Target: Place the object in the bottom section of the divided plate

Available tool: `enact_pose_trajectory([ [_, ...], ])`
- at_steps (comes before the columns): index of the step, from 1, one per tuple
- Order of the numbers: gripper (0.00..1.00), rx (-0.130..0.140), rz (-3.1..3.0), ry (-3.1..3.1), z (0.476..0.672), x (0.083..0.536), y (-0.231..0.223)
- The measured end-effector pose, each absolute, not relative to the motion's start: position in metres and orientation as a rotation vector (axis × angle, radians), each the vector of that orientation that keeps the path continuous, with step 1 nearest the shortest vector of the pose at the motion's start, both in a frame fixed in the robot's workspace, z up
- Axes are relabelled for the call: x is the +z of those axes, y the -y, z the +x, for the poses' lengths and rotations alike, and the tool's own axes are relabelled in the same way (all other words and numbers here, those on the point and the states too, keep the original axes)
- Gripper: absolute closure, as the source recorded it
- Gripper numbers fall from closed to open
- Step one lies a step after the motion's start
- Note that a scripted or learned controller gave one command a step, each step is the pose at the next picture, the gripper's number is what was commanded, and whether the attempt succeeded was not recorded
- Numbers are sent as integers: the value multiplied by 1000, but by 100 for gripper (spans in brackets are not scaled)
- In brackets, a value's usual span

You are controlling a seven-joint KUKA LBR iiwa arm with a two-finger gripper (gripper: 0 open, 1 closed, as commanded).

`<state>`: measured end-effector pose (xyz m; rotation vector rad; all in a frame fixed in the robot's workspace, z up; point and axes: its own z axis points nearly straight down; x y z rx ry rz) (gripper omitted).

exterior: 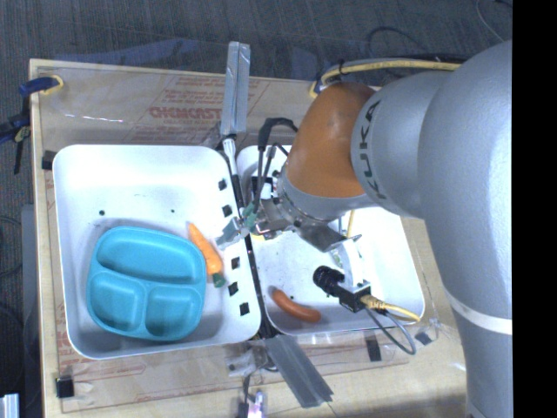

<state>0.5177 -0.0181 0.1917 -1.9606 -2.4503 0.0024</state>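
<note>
Camera view: one divided plate [146, 281], one carrot [205, 248], one sausage [296, 306] (gripper [246, 219] state unclear).

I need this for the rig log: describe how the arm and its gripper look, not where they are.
The arm is bulky, rounded and light grey, with black KUKA lettering and an orange band above the wrist. Below it sits a grey metal gripper. A yellow cable runs along the arm, and black cables loop near the wrist.
</note>
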Motion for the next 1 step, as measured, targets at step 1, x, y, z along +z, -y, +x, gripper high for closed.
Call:
enact_pose_trajectory([
  [1, 0, 2, -1961, 2450, 518, 192, 18],
])
